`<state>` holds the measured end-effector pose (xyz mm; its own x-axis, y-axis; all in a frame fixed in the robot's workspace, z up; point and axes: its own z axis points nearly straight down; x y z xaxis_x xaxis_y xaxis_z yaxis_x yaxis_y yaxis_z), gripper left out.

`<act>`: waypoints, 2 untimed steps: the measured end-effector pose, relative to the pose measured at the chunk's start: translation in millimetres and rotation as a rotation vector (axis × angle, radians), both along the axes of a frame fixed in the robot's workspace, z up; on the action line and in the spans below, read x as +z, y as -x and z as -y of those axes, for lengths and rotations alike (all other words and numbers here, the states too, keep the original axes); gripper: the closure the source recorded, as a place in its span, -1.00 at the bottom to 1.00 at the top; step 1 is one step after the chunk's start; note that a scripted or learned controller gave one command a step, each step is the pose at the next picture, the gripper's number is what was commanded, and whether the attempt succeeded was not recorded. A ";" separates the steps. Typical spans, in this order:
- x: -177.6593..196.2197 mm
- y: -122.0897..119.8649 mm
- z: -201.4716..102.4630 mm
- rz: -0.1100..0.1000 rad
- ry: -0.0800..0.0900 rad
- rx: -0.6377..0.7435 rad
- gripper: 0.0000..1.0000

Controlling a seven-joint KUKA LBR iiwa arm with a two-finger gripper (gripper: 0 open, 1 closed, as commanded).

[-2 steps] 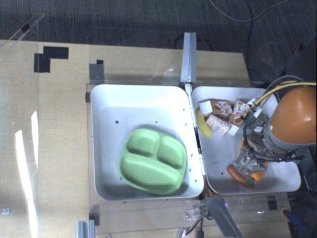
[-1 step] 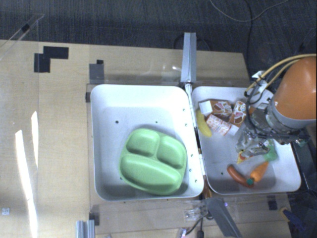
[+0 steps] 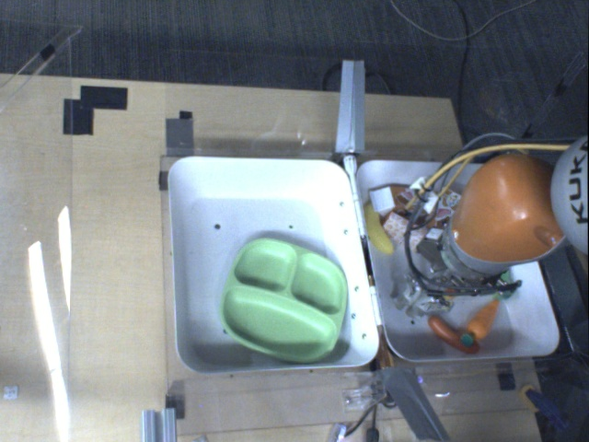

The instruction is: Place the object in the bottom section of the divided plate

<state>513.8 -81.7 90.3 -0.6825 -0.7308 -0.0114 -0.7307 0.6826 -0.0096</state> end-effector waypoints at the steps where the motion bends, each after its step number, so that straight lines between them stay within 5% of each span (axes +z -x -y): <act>1: 95.9 15.5 -64.6 -0.005 0.001 0.136 1.00; 2: 138.0 25.1 -87.2 -0.005 0.000 0.092 1.00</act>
